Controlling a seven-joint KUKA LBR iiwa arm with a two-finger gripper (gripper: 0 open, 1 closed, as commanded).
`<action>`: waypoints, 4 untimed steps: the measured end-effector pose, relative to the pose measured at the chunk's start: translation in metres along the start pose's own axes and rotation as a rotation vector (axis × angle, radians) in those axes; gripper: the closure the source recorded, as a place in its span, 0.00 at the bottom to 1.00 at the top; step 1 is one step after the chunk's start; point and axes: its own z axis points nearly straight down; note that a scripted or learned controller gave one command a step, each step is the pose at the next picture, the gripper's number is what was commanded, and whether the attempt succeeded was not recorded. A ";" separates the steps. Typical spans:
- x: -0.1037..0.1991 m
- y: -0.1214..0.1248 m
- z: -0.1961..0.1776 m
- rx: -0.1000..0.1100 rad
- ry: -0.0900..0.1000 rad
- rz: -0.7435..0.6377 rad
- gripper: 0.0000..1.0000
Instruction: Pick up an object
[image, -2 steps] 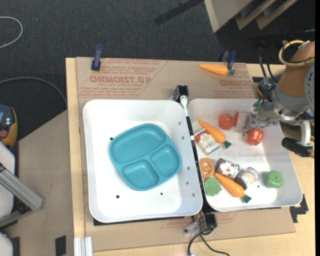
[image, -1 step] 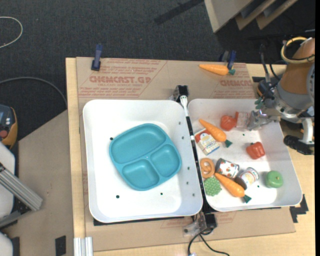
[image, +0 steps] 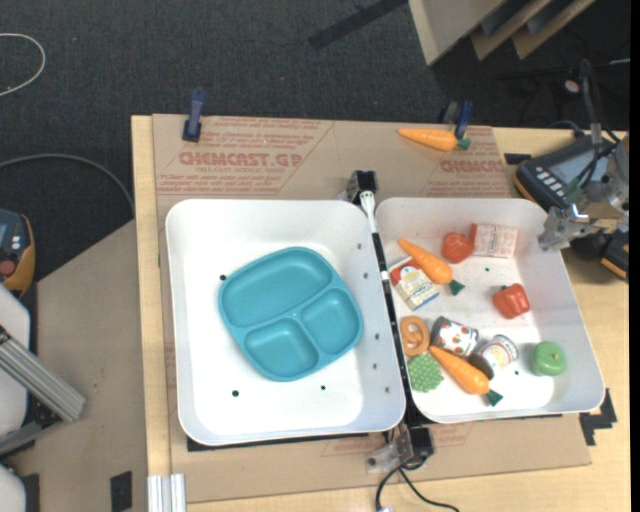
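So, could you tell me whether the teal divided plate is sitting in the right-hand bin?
No, the teal divided plate lies in the left bin, while the right bin holds the toy food.

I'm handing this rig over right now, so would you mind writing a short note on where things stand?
Gripper: at the right bin's upper right rim, holding nothing that I can see; fingers too unclear to judge.
Things: the right bin holds two carrots, a red pepper, a green apple, a pretzel and small packets. The left bin holds a blue divided plate. A third carrot lies on the board behind the bins.
Done: nothing picked.
Left: lower onto one object, grasp, lift.
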 end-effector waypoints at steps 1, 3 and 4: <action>0.051 -0.081 -0.076 0.008 0.006 -0.004 1.00; 0.252 -0.107 -0.035 0.002 0.008 -0.018 1.00; 0.266 -0.115 -0.207 -0.015 0.007 -0.007 1.00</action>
